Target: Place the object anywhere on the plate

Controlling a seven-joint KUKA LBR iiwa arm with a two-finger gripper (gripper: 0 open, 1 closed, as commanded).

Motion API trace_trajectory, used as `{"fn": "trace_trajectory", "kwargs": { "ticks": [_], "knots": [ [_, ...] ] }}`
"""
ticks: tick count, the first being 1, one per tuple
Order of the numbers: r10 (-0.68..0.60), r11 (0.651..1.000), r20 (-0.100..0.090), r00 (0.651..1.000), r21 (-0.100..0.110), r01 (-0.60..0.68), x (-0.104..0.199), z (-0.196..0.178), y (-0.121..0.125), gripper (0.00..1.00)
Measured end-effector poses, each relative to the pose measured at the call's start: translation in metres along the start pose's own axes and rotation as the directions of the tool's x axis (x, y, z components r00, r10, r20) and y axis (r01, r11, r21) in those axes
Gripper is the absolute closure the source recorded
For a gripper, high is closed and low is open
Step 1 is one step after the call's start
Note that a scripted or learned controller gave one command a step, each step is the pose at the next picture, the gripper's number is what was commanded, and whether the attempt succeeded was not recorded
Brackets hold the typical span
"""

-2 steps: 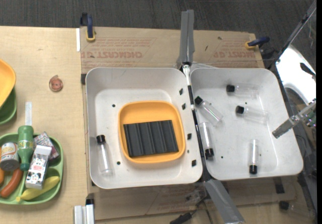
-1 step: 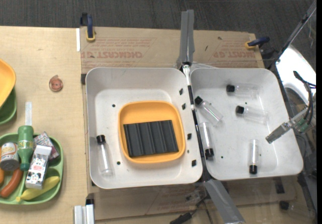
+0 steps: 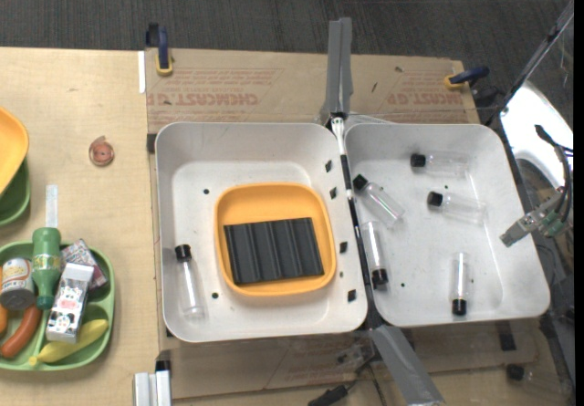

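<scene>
**Fig. 1. Bench seen from above, arm entering from the right.** The object to be moved is, by my reading, one of the clear black-capped vials. No vial lies on the plate, so the task is not yet done.

Five vials lie loose in the right bin [image 3: 415,240], the bin directly under my reach. The short vial [image 3: 453,203] and the slim vial [image 3: 459,284] are nearest my gripper [image 3: 527,229]. The far vial [image 3: 438,161] lies beyond them. The slanted vial [image 3: 377,199] and the wall vial [image 3: 374,254] sit farthest from me, against the divider between the bins. All five lie flat because they are round and cannot stand steadily here, and they may roll under a nudge.

My gripper hangs at the near rim of the right bin, apart from every vial. I cannot tell whether it is wide or narrow, and nothing is visibly held in it.

The orange plate [image 3: 274,196] sits in the left bin [image 3: 182,167], across the divider from me. A dark ribbed block [image 3: 274,247] covers its middle, leaving only the rim band bare for a landing. One more vial, the lone vial [image 3: 187,281], lies past the plate near the bin's far wall.

Both bins rest on a cardboard sheet [image 3: 237,89] that is clamped at its back edge, presumably to stop sliding.
</scene>
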State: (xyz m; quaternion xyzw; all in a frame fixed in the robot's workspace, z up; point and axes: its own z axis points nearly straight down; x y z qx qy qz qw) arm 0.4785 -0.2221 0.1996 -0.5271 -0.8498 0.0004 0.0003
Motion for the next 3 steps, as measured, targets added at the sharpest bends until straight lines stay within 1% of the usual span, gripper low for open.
{"fn": "trace_trajectory", "kwargs": {
  "ticks": [1,2,3],
  "knots": [
    [-0.007,1.000,0.002,1.000,-0.001,0.007,0.000,-0.086,0.000,1.00],
    [-0.007,1.000,0.002,1.000,-0.001,0.007,0.000,-0.086,0.000,0.00],
    [-0.322,0.947,-0.001,0.947,-0.001,0.322,0.000,-0.032,0.000,0.00]
  ]
}}
